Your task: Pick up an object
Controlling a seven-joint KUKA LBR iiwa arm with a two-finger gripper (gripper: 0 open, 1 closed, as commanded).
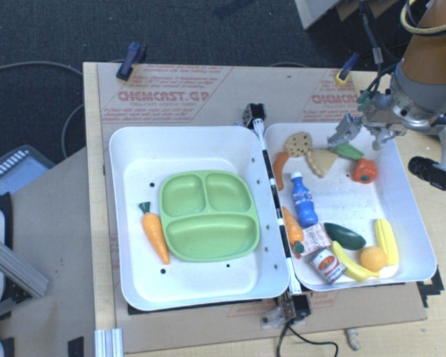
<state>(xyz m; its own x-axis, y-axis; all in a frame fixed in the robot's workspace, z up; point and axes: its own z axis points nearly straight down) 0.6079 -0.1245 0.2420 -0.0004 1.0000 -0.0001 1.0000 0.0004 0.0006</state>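
In the camera view, the gripper [349,134] hung over the far part of the right bin [420,233], its jaws spread wide with nothing seen between them; it was judged to be poised for a descent, since the task's thing had to be chosen from the pile below; the likeliest candidate, a small green piece [349,152], lay just beneath the jaws, with a red tomato [364,170] just beside it on the nearer side; a tan wedge [321,161] and a speckled cookie [299,143] lay close on the jaws' left, and these crowded neighbours could have fouled a finger on the way down; farther toward the near rim lay a blue bottle [303,199], a dark green cucumber [345,236], a can [327,264], a banana [351,263], an orange [373,259] and a corn cob [386,241], all well apart from the jaws; the left bin [130,162], across the divider, held a green plate [208,216] and a carrot [154,233], well away from the jaws
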